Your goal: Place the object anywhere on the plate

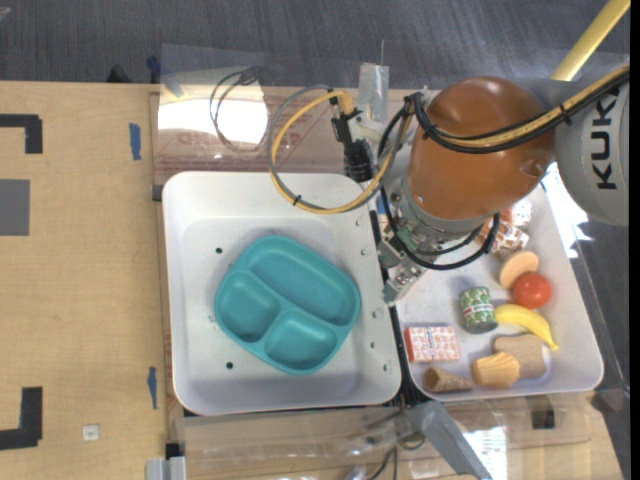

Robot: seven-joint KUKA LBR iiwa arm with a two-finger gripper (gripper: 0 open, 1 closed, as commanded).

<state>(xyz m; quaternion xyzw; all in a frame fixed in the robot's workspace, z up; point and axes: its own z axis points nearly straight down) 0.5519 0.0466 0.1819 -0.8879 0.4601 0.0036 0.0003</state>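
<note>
The bench [70, 268] carries two shallow white bins side by side. The left bin [190, 368] holds a teal plate [287, 303] with three compartments, lying a little tilted in the middle of the bin. The arm [480, 148], grey with an orange band, comes in from the right and stands over the upper left part of the right bin [580, 358]. Its tool [398, 276] hangs near the wall between the two bins, and I cannot tell if it is released or clenched, because the wrist covers it. Yellow and black cables loop beside the wrist.

The objects are all in the right bin, apart from the plate: a piece of toast [528, 356], a yellow banana [527, 320], a small red and white box [433, 344], a green can [478, 309], a red tomato [532, 290], an orange slice [518, 266], a croissant [497, 370] and a brown cone [447, 379]. Nothing lies on the plate
</note>
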